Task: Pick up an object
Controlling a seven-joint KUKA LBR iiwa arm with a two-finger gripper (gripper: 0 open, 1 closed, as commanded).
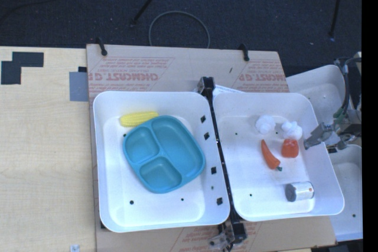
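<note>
Objects lie untouched in both bins, so from where I stand the pick has not begun. In the left bin a blue divided plate sits near the middle, with a yellow corn cob just beside its upper left edge. In the right bin an orange carrot lies tilted near the centre. An orange-red piece sits just to its right, with white lumps above it. A small grey and white cylinder rests on its side lower down, apart from the rest.

The hand is at the right rim of the right bin, near the orange-red piece but not touching anything. I cannot tell whether it is open or closed; nothing shows between it and any object.

Everything is left to do: choose one object, come down over it, close on it and lift. The cylinder, lying on its own, looks the easiest choice.
</note>
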